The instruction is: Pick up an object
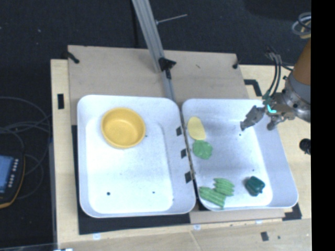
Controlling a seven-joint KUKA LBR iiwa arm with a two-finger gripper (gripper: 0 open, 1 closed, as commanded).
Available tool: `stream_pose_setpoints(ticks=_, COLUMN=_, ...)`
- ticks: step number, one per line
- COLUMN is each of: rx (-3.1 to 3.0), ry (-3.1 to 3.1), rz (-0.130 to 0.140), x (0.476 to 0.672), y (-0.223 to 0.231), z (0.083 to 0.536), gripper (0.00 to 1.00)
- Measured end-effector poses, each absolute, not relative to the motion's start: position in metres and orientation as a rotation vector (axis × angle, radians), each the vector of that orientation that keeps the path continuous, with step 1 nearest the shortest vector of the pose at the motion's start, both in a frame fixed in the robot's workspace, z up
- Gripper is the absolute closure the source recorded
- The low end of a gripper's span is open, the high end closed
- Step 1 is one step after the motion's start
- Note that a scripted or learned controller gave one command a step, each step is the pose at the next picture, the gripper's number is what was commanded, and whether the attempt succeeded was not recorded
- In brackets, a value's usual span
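Note:
My gripper point(260, 120) hangs over the upper right corner of the right bin point(272, 156), open, with nothing between its two dark fingers. In that bin lie a pale yellow piece point(196, 128) and a light green piece point(202, 150) near the left wall. Further down, a green ribbed object point(217, 191) rests near the front edge. A dark teal object point(255, 185) sits at the front right. All of them are well away from the gripper, below and to its left.
A yellow bowl point(123, 127) stands in the upper part of the left bin point(131, 187). A grey metal rail point(152, 35) runs from the top of the view down to the divide between the bins.

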State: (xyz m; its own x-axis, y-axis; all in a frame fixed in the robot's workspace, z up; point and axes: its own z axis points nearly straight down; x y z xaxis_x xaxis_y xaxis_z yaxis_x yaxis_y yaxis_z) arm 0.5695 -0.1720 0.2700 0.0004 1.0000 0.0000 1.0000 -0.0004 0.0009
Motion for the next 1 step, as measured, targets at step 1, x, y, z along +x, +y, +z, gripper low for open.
stream_pose_setpoints(ticks=1, rx=2.221, ry=2.221, rz=0.001, x=0.5695, y=-0.172, z=0.27, gripper=0.0)
